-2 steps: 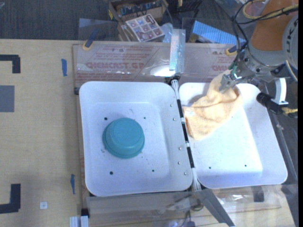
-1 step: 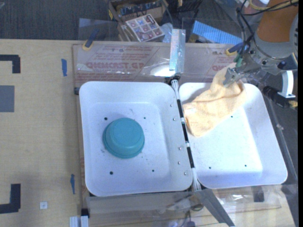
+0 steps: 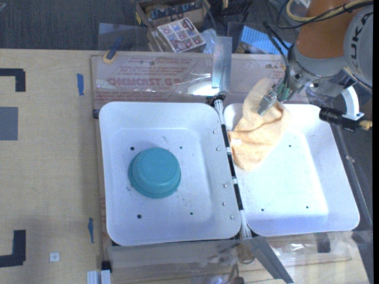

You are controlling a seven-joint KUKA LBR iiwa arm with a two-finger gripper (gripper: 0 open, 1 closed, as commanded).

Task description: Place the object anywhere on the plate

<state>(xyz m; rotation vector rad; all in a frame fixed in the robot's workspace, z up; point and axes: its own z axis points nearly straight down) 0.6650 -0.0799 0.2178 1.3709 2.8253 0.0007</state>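
Now | cloth (image 3: 256, 136) draped, long axis upper-right to lower-left | pinched by gripper (image 3: 273, 97)

Arm reaching in from the two o'clock corner

The grey arm (image 3: 331, 46), its orange band uppermost, slants down and leftward toward the centre; its hand (image 3: 271, 101) points to about eight o'clock, fingers pinched on a fold of the yellow cloth (image 3: 256, 136).

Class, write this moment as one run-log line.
hand: shut on floppy yellow cloth | cloth: right white bin, trailing at left wall | round teal plate: left white bin, bare
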